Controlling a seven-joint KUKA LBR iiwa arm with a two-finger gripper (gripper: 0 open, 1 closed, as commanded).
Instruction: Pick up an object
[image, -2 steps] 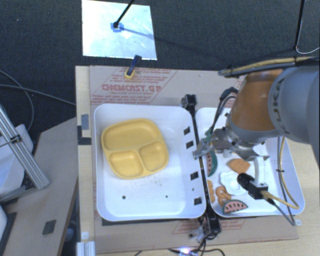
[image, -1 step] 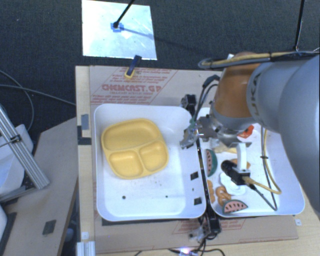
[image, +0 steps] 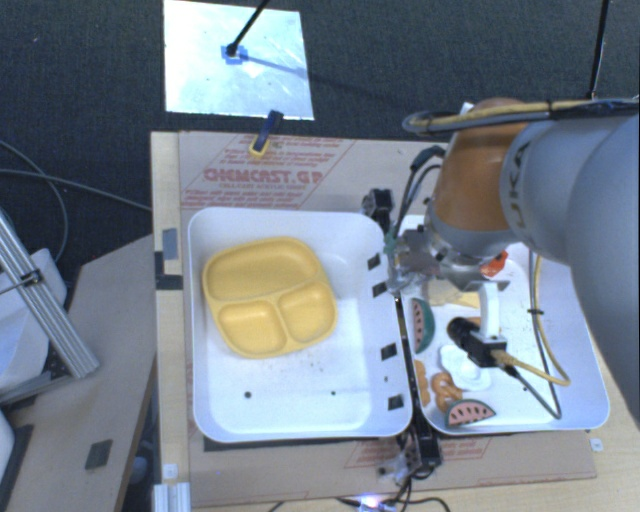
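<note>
One watermelon slice (image: 421, 325) (red, green rind) lies beside the gripper (image: 403, 274), its opening unclear.

Stock count, bench as seen:
- Bins, white: 2. Left bin (image: 300, 395), right bin (image: 575, 395).
- Tray (image: 268, 297), yellow: 1, with 3 compartments.
- Melon slices: 2. First slice (image: 422, 325), second slice (image: 468, 412).
- Orange lumps (image: 443, 386): 2 by my count, bunched, hard to separate.
- White lump (image: 468, 368): 1, partly hidden.
- Black tabs (image: 390, 351) on left bin's rim: 4.
- Cardboard (image: 270, 175) under bins: 1 sheet.
- Blue-yellow peg (image: 265, 134): 1.
- Shiny sheet (image: 238, 60): 1.
- Arm (image: 560, 180): 1.
</note>
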